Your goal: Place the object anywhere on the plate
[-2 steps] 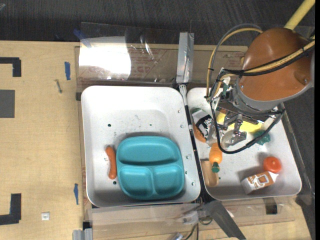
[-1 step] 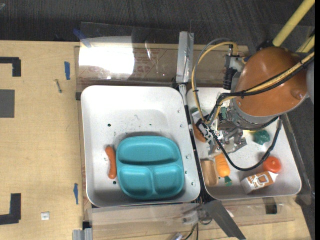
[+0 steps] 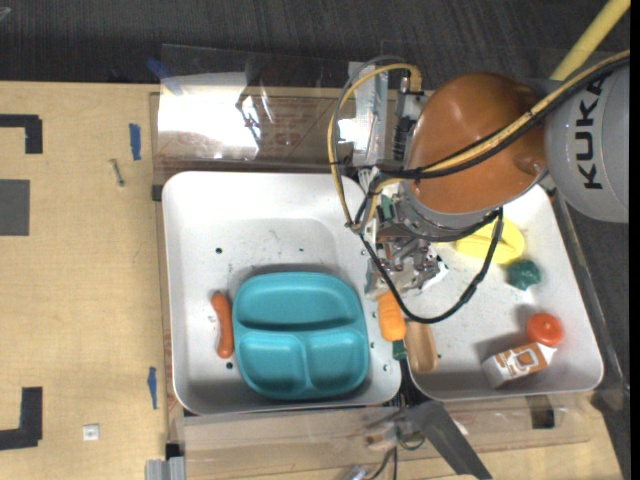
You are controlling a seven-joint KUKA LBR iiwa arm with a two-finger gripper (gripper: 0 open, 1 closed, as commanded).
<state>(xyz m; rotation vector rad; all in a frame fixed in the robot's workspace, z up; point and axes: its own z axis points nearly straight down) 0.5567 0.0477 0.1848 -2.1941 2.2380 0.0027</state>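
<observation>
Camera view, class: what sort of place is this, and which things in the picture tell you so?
Probably a robotics lab test bench, not a kitchen. A KUKA arm trailing loose cables reaches over two white bins, and these hold toy food and a teal divided plate rather than real food.

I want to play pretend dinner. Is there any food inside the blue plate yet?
No, the teal plate holds nothing in its three sections. An orange sausage lies beside it in the left bin. Whatever is under the plate is covered, so I can't tell.

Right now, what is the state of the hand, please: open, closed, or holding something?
Hand: cannot be told; cables and the wrist hide it, above the divider between the bins.
</observation>
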